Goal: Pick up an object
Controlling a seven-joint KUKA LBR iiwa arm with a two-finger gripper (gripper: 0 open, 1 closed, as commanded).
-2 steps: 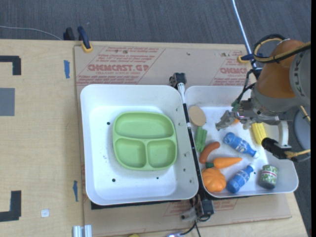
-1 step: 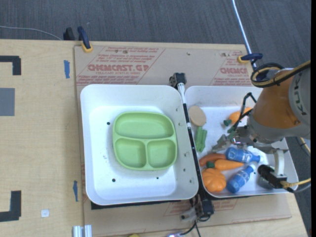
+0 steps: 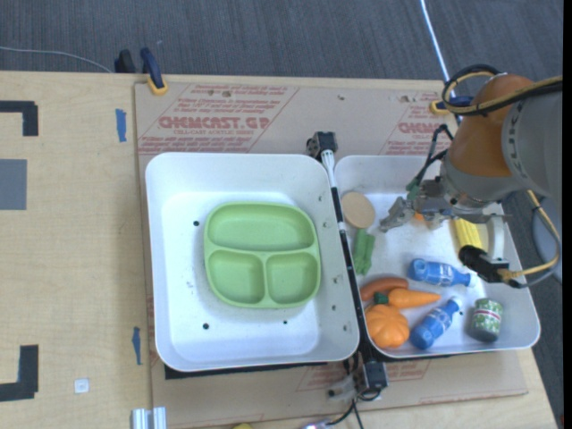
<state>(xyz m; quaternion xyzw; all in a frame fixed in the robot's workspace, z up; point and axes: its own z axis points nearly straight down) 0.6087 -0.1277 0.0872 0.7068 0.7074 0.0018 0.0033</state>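
Faintly, cardboard sheet (image 3: 214, 113) reads "CHEMCAST GP".

Green tray (image 3: 262, 256), orange pumpkin (image 3: 388, 325), blue bottles (image 3: 440, 273).

Bright, even light; soft shadows

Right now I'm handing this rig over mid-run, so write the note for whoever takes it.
Gripper: over the right bin, near the tan disc, nothing between its fingers.
Right bin holds the green pod, two blue bottles, carrot, pumpkin, yellow piece and green can.
Left bin holds the green divided plate.
Done: nothing picked yet.
Left: grasp and lift one object.
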